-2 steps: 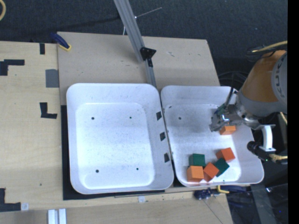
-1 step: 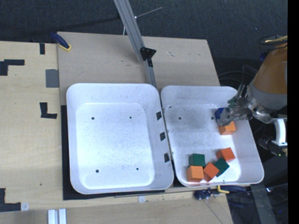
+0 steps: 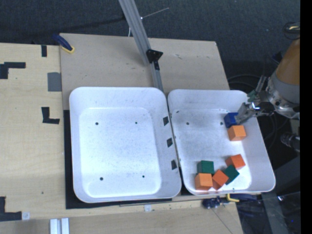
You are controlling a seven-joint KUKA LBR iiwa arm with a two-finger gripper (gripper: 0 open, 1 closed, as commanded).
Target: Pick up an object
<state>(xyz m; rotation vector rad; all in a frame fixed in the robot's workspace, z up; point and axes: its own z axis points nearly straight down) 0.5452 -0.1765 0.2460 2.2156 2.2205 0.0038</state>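
A pale wooden table [image 3: 29, 145] is seen from above, with a raised board across its middle on which two shallow white bins are set side by side. The left bin [image 3: 119, 143] is marked by four small dark dots on its floor. The right bin [image 3: 195, 130] is joined to it along a shared edge, where small black clips are seen. A grey metal rail [image 3: 139, 33] is laid at a slant from the top of the view down to the gap between the bins.

The grey arm [image 3: 287, 79], with its orange band, is seen at the right edge, reaching over the upper right corner of the right bin. The hand [image 3: 248, 108] is lowered just inside that corner. Whether its fingers are apart or together cannot be told, as they are too small and blurred.

A blue block [image 3: 230, 118] is found just beside the hand, and contact between them cannot be judged. An orange block [image 3: 237, 132] lies just below the blue one, touching it or nearly so. Near the front of the right bin a cluster is gathered: a green block [image 3: 205, 167], an orange block in front of it [image 3: 203, 181], a third orange block [image 3: 220, 178], a dark green block [image 3: 231, 174] and an orange block at the cluster's upper right [image 3: 236, 161], all packed close together.
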